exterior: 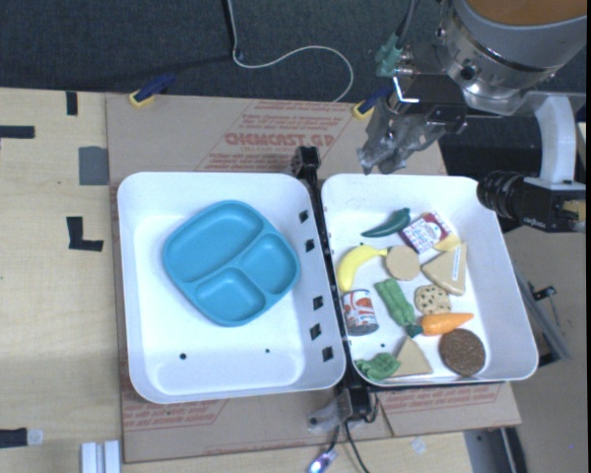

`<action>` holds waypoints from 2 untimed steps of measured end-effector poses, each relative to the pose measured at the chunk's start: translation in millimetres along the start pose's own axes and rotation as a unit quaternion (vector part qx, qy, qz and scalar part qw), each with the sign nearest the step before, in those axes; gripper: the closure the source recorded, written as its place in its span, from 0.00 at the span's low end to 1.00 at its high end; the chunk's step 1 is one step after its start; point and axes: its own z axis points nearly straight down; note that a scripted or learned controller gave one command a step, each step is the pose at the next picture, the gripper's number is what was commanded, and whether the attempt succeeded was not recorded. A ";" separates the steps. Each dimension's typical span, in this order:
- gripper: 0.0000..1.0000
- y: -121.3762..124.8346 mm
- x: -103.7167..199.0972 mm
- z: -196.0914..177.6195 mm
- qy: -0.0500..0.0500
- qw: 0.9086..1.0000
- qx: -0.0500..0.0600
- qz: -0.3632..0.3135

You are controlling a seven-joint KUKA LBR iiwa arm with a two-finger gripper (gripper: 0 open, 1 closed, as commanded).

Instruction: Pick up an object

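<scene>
Pincer (382,156) tips were seen hanging above the far rim of the right bin (507,264), near the divider, with nothing visible between them; how far apart they stood could not be told, since they merged into one dark blur against the cardboard. No item had been taken up: the toy food lay crowded in the right bin, with a banana (358,262), a green pepper (386,225), a red packet (423,232), a can (360,310), a carrot (443,322) and a brown disc (462,351) among it. Trouble was judged likely from that crowding: pieces were touching or overlapping, so that a descent might land on two at once, or one piece might be nudged aside and slip out. The flat biscuits and wedges were judged hard to get under, and the can, lying on its side, might roll. A descent straight down from the present spot would be expected to strike the rim. The blue tray (231,261) lay alone in the left bin (143,294). Much of the arm (517,28) was cut off at the upper edge, and several of the small pale pieces could not be identified.
</scene>
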 end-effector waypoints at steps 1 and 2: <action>1.00 -0.4 61.6 8.5 0.000 1.000 0.001 -0.002; 1.00 0.0 95.5 7.9 0.000 1.000 0.000 -0.001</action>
